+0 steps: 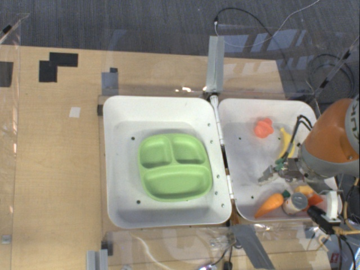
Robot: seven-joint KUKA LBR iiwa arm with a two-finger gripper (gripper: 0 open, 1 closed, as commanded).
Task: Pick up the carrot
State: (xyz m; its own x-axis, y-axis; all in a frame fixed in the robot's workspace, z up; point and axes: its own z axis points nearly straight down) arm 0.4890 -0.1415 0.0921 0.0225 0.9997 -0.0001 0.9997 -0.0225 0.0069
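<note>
A: Left bin (115,151): green divided plate (175,166) in the middle.
B: Right bin (242,122): carrot (269,204) by near wall. Gripper (270,174) just above it, not touching. Fingers (265,178) spread, pinching nothing.

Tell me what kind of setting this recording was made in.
Likely a robotics lab bench, not a home kitchen: two white bins on a wooden benchtop, toy food such as a carrot, loose cables, and clear guard panels around the bench.
</note>
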